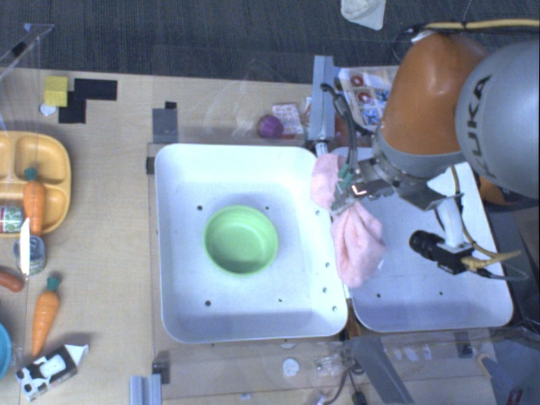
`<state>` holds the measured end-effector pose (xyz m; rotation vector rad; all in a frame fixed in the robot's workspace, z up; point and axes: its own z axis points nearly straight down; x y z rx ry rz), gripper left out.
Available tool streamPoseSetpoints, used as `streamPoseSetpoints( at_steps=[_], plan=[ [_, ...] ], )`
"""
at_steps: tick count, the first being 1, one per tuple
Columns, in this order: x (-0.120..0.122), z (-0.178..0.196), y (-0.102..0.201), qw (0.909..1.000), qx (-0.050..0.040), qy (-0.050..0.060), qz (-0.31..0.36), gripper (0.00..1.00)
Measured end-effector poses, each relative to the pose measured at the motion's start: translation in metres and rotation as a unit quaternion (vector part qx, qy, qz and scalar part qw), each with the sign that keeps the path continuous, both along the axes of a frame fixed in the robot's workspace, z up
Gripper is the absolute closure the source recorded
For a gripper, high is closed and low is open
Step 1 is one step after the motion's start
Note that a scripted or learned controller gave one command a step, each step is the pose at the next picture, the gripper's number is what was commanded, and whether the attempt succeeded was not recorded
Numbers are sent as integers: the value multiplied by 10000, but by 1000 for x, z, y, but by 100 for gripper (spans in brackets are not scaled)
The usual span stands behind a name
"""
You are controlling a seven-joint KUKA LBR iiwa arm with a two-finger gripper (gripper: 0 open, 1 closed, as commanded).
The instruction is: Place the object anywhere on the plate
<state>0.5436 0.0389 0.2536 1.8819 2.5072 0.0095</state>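
A round green plate [241,240] lies in the middle of the left white bin [186,310]. A pink cloth [355,239] hangs crumpled over the divide between the two bins, one fold up by the bin's back corner and the rest drooping down. My gripper [348,188] sits right on the cloth's upper part, shut on it, with pink fabric bunched on both sides of the fingers. The gripper and cloth are to the right of the plate, about a plate's width away. The grey and orange arm covers the back of the right bin [439,310].
A yellow divided tray [51,154] with a toy carrot sits at the far left, with more carrots [44,310] and a cow-patterned carton [52,368] below it. A purple ball [270,126] and packets lie behind the bins. A black fitting [434,248] with cable sits over the right bin.
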Motion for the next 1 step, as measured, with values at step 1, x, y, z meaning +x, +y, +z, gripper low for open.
streamPoseSetpoints(
  at_steps=[1],
  plan=[
    [-31, -40, 46, 9651, -15, 12, 2618, 100]
  ],
)
